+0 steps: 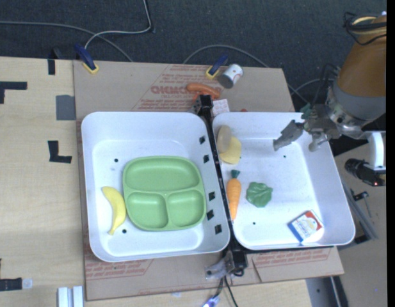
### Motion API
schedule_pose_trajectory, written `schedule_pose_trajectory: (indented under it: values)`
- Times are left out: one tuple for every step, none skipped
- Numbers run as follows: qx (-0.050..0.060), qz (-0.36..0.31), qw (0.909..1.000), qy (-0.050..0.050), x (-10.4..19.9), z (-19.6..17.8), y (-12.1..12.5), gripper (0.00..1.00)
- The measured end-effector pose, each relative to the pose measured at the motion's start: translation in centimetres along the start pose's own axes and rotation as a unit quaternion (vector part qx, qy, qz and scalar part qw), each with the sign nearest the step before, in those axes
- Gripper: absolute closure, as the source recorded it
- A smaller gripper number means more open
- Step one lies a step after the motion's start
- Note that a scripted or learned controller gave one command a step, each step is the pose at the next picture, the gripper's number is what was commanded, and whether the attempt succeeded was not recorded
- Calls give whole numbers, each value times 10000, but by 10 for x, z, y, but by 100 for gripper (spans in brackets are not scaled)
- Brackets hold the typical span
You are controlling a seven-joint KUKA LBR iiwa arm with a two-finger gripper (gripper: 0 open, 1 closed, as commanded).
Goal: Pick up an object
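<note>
Camera view: gripper (301, 135) hangs over the right bin's (325, 190) upper right, fingers spread, pinching nothing. Below it lie a green leafy toy (259, 194), carrot (233, 197) and small carton (305, 226).

The left bin (95, 133) holds a divided tray (164, 192) with a banana (114, 208) to its left. In the right bin (328, 190), a carrot (233, 197) lies along the left wall, a leafy piece (259, 194) just to its right, a small carton (305, 226) near the front right corner, and what may be a pear (228, 146) behind the carrot.

The grey arm (360, 75) reaches in from the right, jaws spread apart.
</note>
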State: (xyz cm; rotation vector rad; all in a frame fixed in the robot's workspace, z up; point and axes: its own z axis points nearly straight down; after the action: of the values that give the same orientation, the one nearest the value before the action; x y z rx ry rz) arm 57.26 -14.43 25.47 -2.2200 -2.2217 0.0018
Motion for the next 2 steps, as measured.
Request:
schedule_pose_trajectory:
  values:
    - [6, -6, 10000, 4, 50, 74, -11, 0]
    - [10, -1, 10000, 2, 49, 141, 6, 0]
